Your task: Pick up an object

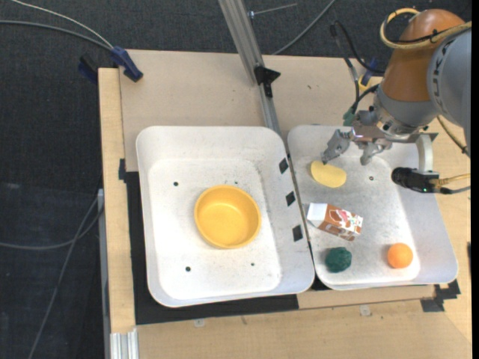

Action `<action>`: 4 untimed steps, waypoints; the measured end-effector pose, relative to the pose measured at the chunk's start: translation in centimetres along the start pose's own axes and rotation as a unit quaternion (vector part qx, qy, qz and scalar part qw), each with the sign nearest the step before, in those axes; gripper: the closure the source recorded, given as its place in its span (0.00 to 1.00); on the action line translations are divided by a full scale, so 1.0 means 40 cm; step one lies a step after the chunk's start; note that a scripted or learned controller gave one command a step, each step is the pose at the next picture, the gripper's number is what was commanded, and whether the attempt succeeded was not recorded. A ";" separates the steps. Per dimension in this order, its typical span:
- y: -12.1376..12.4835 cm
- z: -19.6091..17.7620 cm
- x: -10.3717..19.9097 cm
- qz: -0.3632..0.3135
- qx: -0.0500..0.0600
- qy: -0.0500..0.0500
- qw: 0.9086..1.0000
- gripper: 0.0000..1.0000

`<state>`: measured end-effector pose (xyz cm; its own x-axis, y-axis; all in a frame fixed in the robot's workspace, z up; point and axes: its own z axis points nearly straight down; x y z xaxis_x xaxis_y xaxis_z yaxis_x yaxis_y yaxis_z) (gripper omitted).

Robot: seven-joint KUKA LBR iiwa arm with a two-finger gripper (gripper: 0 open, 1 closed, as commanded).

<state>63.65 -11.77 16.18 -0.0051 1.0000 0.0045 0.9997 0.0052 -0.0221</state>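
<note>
Overhead view of the bench at the approach stage of a pick. We see the gripper (350,149) poised over the far end of the right bin (432,223), its two fingers spread apart with nothing between them; the left finger (332,149) points down toward the pale yellow object (328,174), which lies flat on the bin floor just below and slightly to the left of the fingertips. We take this piece to be the likeliest target, since the other contents of the bin, a small carton (338,221), a dark green ball (338,259) and an orange ball (400,255), sit well apart toward the near end. The left bin (165,200) holds a yellow bowl (227,215). To do the step well, we judge that the wrist should shift a little toward the divider between the bins so that the open fingers straddle the yellow piece across its narrower width, then descend until the tips nearly meet the floor before closing. Because the piece looks low and rounded, a shallow or off-centre closure may squeeze it out sideways; we cannot tell from this view how high the tips stand above it.
</note>
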 end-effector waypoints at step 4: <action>0.023 0.005 0.007 0.000 -0.015 -0.003 1.000 1.00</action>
<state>64.55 -11.49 15.95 -0.0058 1.0000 -0.0021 1.0000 0.0058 0.0077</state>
